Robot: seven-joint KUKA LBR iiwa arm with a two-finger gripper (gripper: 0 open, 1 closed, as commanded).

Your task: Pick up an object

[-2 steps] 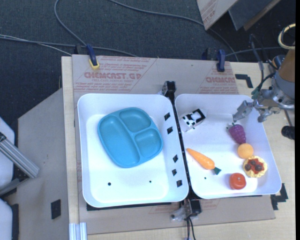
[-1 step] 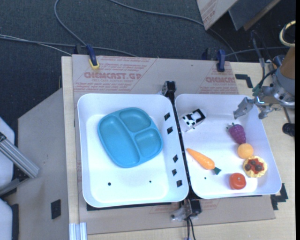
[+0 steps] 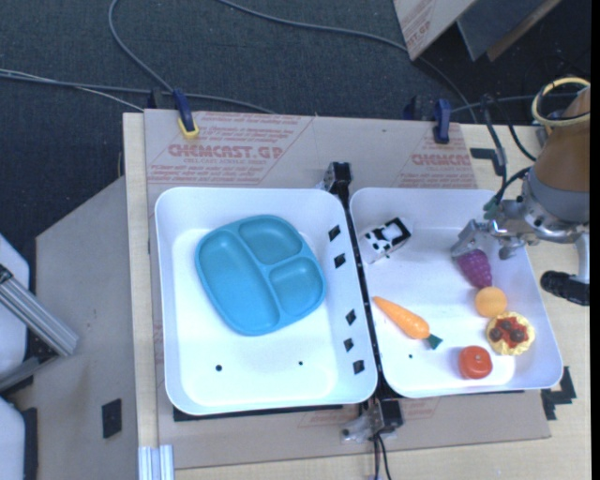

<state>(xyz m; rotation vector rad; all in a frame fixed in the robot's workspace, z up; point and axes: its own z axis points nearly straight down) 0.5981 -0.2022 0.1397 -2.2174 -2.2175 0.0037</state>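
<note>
Landmark: purple grapes [image 3: 476,267], right bin [image 3: 412,370].
Nearest camera: tomato [image 3: 475,362], tart [image 3: 509,333], orange ball [image 3: 490,302] just below grapes.
Carrot [image 3: 404,318] well left; cow toy [image 3: 384,238] farther left.
Gripper [image 3: 488,239] directly over grapes, finger state: cannot tell.
Judgement: grasp not confirmed; lift remains.
Blue plate [image 3: 261,272] in left bin, no obstruction.

Dark carpet [image 3: 75,141] surrounds a wooden bench [image 3: 131,281]. Grey cables [image 3: 141,47] trail across the floor. Cardboard [image 3: 427,23] lies at the top edge, and clamps [image 3: 186,117] grip the bench.

Arm reaches in from right — claw [image 3: 487,242] lowered, wrist bent.
</note>
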